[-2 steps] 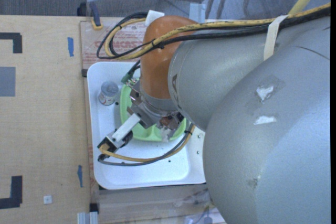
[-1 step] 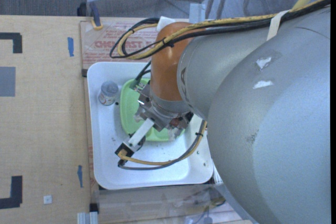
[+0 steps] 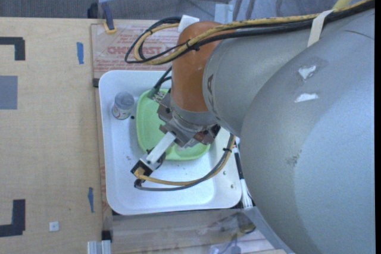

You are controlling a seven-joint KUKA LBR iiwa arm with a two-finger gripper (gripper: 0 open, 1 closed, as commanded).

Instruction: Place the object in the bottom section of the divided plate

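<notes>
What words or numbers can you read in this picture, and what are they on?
Red letters on the brown board behind the white bin: too blurred to read.
Label on the small can in that bin: too small to read.
No other text is visible.

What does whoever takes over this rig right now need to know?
Gripper: low over the green divided plate, with the arm's wrist covering most of the plate.
Things: a small grey can, likely the object, stands in the white bin by the plate's left rim, off the plate.
Done: no placement visible on the part of the plate that shows.
Left: pick up the can and set it in the plate's bottom section.
</notes>
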